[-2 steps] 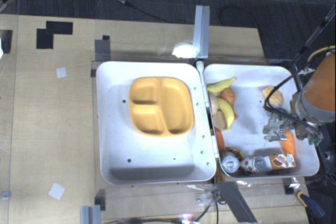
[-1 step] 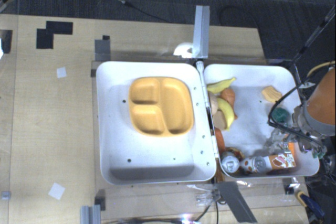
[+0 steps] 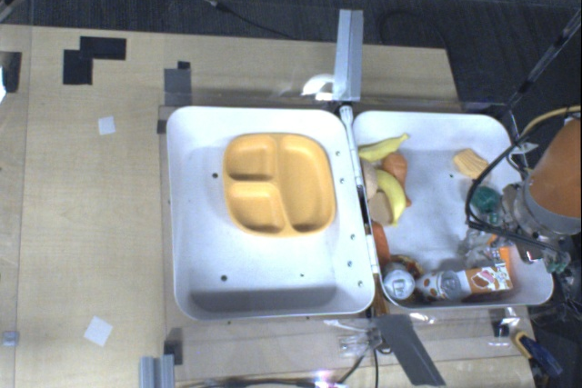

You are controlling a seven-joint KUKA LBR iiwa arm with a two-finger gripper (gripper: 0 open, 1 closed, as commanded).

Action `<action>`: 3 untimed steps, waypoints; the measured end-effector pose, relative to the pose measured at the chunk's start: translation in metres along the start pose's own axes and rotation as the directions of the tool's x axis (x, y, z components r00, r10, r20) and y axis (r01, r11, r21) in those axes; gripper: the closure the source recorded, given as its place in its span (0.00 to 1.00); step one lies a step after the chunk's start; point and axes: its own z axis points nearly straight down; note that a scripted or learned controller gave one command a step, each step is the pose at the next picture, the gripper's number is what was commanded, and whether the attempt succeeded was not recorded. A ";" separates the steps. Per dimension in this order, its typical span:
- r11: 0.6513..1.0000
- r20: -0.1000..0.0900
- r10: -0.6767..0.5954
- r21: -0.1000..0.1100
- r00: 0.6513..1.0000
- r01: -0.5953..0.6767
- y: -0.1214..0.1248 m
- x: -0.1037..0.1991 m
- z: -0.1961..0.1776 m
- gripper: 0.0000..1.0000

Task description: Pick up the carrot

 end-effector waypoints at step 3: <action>0.756 0.000 0.655 -0.002 0.756 -0.655 0.043 -0.009 -0.104 1.00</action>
